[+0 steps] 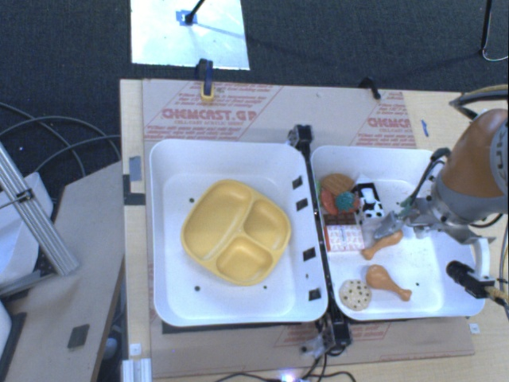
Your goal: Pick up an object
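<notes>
- Dark carpet ran around a wooden bench [262, 106] with red print on its sheet, and 2 shallow white bins sat side by side on it.
- Left bin [171, 213] held 1 yellow divided tray [235, 231], 3 compartments, nothing in them as far as I could see.
- Right bin [433, 297] had the toys: a round brown-orange piece [337, 185] with something teal [345, 201] just below it, a black-and-white die-looking block [371, 206], a small red-patterned card [343, 238], a spotted cookie [355, 294] and 2 toy drumsticks.
- The upper drumstick [380, 246] looked like the target. It lay just below-left of the gripper [391, 229], touching or nearly so; too blurry to be sure.
- Its long axis ran on a slant, fat end up-right toward the gripper, thin end pointing down-left toward the card.
- The lower drumstick [386, 282] lay apart, fat end left, bone end pointing right and down.
- Honestly couldn't tell how wide the gripper was, or whether it had hold of anything.
- My guess: the grasp should cross that slanted axis, not run along it.
</notes>
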You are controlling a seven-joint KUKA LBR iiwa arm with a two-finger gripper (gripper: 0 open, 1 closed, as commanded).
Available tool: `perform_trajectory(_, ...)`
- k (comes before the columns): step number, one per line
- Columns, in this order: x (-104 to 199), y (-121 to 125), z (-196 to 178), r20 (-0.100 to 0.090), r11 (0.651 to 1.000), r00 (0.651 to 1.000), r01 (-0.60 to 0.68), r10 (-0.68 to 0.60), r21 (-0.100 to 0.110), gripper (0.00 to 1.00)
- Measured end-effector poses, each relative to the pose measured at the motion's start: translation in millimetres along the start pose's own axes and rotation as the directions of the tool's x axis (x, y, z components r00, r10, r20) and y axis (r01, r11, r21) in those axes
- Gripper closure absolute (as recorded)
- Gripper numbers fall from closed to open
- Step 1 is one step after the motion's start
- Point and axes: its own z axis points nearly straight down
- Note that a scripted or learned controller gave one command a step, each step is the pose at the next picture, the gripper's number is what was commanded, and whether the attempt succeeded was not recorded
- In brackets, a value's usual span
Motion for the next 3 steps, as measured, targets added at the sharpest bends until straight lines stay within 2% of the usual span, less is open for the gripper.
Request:
perform_trajectory(1,3.8,-53.1,22.4,-0.001,1.000,1.000,-0.001,0.001,0.000,0.00)
perform_trajectory(2,-13.7,16.7,-61.4,0.006,1.000,1.000,0.007,-0.007,-0.017,0.00)
perform_trajectory(3,-39.6,-55.1,24.4,-0.001,1.000,1.000,-0.005,0.005,0.003,0.00)
